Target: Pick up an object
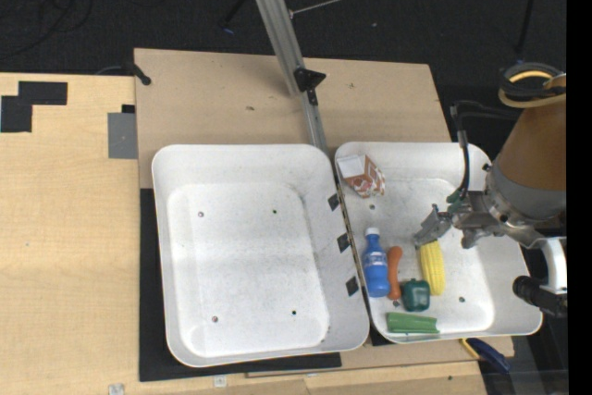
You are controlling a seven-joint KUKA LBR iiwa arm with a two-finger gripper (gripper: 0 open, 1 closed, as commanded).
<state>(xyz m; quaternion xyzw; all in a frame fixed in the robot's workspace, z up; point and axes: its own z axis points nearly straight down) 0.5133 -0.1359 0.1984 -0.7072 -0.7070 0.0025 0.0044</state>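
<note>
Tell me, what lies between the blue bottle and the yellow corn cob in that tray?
In the camera view, an orange carrot lies between the blue bottle and the corn cob.

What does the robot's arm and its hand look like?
The arm is thick and rounded, with a wide orange band above a grey wrist section. A yellow-and-black looped cable sits near its top. The hand is a small dark grey metal piece with thin fingers, over the right white plastic bin.
</note>
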